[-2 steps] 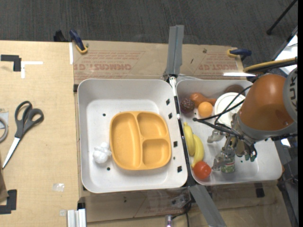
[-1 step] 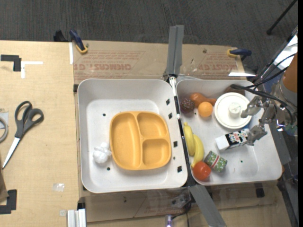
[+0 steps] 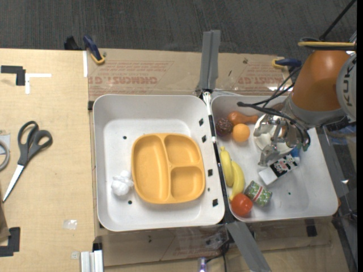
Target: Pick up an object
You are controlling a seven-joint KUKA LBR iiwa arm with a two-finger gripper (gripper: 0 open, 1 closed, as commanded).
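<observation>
Over the right bin [image 3: 317, 205], the fingers [image 3: 271, 152] hang at twelve o'clock above a black-and-white block [image 3: 281, 166], ready to grab; I cannot tell their gap.

Grey arm [image 3: 323, 89] entering from upper right of frame; gripper [image 3: 272, 152] pointed downward at centre right.
</observation>
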